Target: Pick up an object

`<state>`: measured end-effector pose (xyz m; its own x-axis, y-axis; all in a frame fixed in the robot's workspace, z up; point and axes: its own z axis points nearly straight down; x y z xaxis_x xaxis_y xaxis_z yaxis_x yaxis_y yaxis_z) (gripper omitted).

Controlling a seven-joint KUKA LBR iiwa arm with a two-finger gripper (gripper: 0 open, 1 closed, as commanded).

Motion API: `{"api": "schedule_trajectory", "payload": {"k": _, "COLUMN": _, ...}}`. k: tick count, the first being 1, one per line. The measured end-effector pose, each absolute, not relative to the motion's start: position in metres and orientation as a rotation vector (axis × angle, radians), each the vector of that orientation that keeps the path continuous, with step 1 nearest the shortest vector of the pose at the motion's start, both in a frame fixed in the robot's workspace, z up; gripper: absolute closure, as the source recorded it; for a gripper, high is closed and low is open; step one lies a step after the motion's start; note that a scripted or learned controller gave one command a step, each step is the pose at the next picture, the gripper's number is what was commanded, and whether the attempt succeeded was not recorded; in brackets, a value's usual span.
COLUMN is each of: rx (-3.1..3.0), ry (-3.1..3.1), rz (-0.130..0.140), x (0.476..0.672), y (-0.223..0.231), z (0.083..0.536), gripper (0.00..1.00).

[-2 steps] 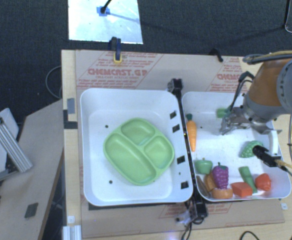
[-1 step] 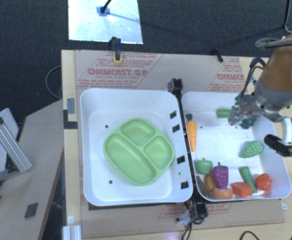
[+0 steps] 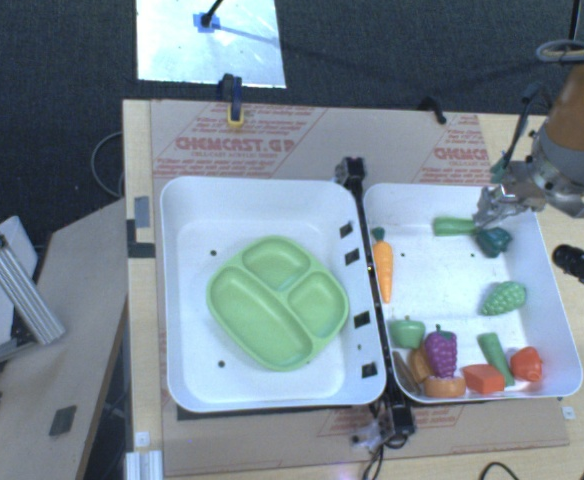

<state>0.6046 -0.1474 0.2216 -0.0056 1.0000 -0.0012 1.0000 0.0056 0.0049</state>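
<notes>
My gripper [image 3: 491, 208] hangs over the far right corner of the right bin [image 3: 452, 278], at the end of the grey arm with the orange band. Just below it lies a dark teal toy [image 3: 493, 240], and a green toy vegetable [image 3: 454, 226] lies to its left. An orange carrot [image 3: 383, 266] rests along the bin's left wall. A light green bumpy fruit [image 3: 504, 298] sits at mid right. Along the near edge are a green pepper [image 3: 407, 331], purple grapes [image 3: 440, 350], a red block [image 3: 483, 378] and a red-orange tomato [image 3: 527, 364].
The left bin [image 3: 192, 228] holds a light green divided plate [image 3: 277, 303]. Black clips [image 3: 350, 171] join the two bins along the middle wall. A black part [image 3: 580, 264] juts in past the right bin's right rim.
</notes>
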Motion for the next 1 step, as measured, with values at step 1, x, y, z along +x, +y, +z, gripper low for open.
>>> {"api": "schedule_trajectory", "payload": {"k": 1, "rx": 2.213, "ry": 2.227, "rz": 0.003, "x": 0.6055, "y": -0.1473, "z": 0.2247, "gripper": 1.0}}
